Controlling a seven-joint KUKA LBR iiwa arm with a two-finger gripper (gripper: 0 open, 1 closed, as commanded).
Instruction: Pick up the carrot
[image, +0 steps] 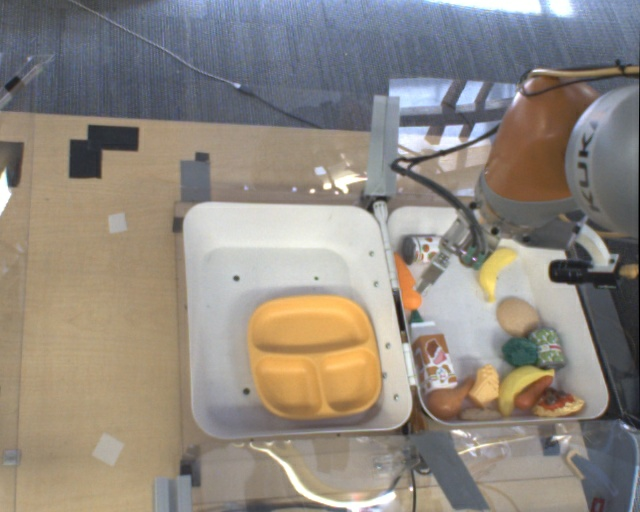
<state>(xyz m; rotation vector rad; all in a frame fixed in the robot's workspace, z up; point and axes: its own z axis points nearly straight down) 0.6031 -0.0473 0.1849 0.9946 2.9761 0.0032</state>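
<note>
The carrot (405, 283) is a slim orange piece with a green tip. It lies along the left wall of the right bin (590, 345), pointing toward the front. My gripper (433, 268) hangs low over the bin's back left part, just right of the carrot and close to it. It reaches down-left from the grey and orange arm (540, 150). A small can (419, 247) lies right behind the gripper. Nothing is seen held.
The left bin (215, 300) holds a yellow divided tray (315, 355). In the right bin lie a banana (495, 270), a tan egg-shaped item (517, 316), broccoli (520, 351), a second banana (525, 383), a cheese wedge (485, 385) and a small carton (433, 360).
</note>
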